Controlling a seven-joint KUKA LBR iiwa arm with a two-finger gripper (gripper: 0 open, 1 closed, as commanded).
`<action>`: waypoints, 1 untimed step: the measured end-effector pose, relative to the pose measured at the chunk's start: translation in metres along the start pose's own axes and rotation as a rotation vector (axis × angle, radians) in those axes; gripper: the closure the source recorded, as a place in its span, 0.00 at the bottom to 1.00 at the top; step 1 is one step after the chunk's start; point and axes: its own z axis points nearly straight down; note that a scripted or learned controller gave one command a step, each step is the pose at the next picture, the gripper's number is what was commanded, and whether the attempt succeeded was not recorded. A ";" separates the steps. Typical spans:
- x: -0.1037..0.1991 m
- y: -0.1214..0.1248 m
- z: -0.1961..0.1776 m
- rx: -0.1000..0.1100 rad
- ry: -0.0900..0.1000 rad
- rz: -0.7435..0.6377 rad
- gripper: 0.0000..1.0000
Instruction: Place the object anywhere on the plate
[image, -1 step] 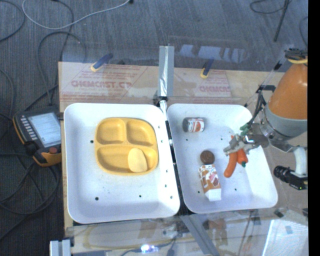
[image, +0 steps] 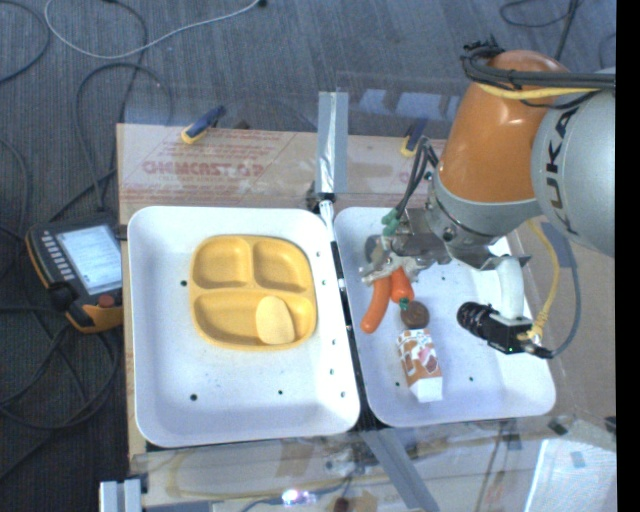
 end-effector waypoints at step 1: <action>0.055 0.050 0.033 0.002 -0.002 -0.043 1.00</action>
